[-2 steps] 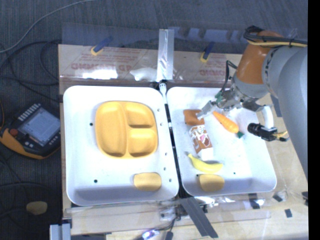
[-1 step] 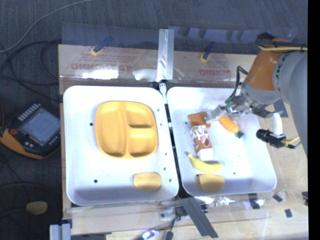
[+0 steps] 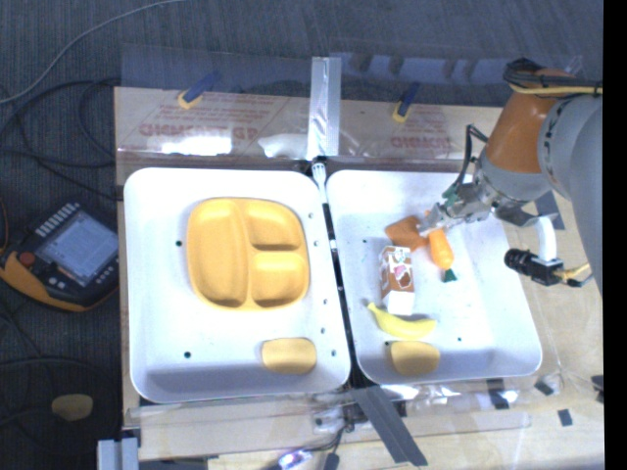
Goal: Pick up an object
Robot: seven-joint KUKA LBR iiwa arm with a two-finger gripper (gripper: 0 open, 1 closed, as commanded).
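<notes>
- The bench carries two white bins: the left bin [image 3: 147, 292] holds a yellow divided tray [image 3: 248, 253] and, below it near the front wall, a tan rounded piece [image 3: 289, 354].
- The right bin [image 3: 509, 341] holds the candidates for picking, clustered in its left and middle part.
- The arm [image 3: 549, 140] comes in from the right, its orange band above the wrist at the bin's upper right corner, the wrist angled down and leftward into the bin.
- The gripper [image 3: 453, 209] sits low over the upper middle of the right bin, just beside the toy carrot; its fingers are too small and blurred to read, so I cannot tell whether they are spread or closed, nor whether anything sits between them.
- The brown-and-white carton [image 3: 397, 280] lies lengthwise in the middle of the bin, with the banana [image 3: 400, 323] just below it and a tan bun-like piece [image 3: 415, 356] at the front wall.
- The toy carrot [image 3: 441, 249] lies tilted, green tip toward the lower right, next to an orange wedge-shaped piece [image 3: 404, 230].
- Judged step: the approach or grasp attempt on the carrot or the orange wedge, with no lift evident.
- The next move likely calls for a centred close on one item, then a straight lift; the crowding of carrot and wedge risks a glancing grip.
</notes>
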